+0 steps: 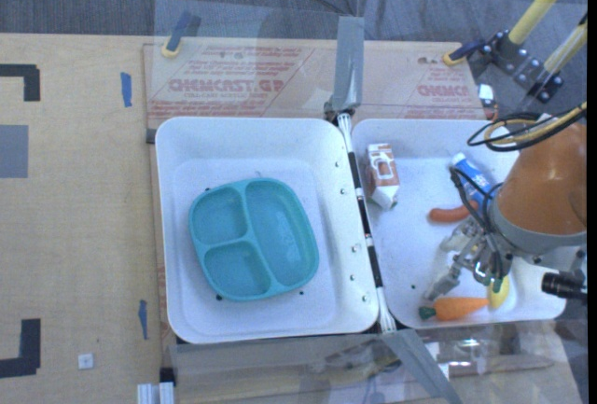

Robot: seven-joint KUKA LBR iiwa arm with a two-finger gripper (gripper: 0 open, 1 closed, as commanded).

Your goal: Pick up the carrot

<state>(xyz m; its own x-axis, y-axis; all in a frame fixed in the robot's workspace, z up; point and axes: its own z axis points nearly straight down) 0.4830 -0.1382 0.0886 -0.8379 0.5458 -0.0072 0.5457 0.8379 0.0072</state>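
Carrot (pixel 459 307) lies at the lower right of the frame, on the floor of the right bin (pixel 410 234), close to that bin's near wall. Its long axis runs roughly left to right across the picture, green stub to the left and orange body to the right. The end effector (pixel 469 264) hangs just above it in the frame, a little up and slightly right of the green end, with the arm's orange band (pixel 550 192) further up and right. Whether the end effector is spread or pressed together I cannot tell; nothing is visibly caught in it. So, to my eye, the coming move is a short drop toward the lower edge, across the carrot's length.
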